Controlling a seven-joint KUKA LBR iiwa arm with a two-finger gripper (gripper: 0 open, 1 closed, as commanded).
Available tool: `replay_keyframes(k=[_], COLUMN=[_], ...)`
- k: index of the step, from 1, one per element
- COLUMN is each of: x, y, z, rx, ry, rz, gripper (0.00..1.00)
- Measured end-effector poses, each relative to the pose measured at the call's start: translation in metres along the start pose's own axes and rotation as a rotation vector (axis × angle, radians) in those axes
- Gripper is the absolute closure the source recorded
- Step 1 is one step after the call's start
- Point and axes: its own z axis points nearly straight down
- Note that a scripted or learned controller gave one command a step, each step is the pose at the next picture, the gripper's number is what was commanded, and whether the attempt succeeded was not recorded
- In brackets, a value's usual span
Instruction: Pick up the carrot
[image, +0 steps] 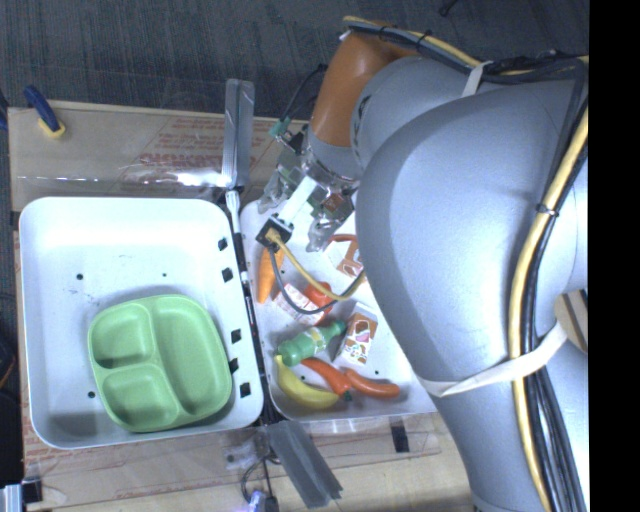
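Bins sat side by side: the left bin (40, 300) held a green divided plate (160, 362), and the right bin (400, 385) was crowded and half covered by the arm (470, 250). The gripper (305, 215) hung over its far end; I could not tell its state. The carrot (266, 275) lay just beside the dividing wall, close under it. I think a grab could slip on the wall, or catch the banana (305, 390) or small cartons (358, 340) instead.
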Motion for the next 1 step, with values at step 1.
replay_keyframes(k=[1], x=[0.0428], y=[-0.0688], z=[0.0014], rx=[0.003], ry=[-0.003], rz=[-0.047], gripper=[0.0])
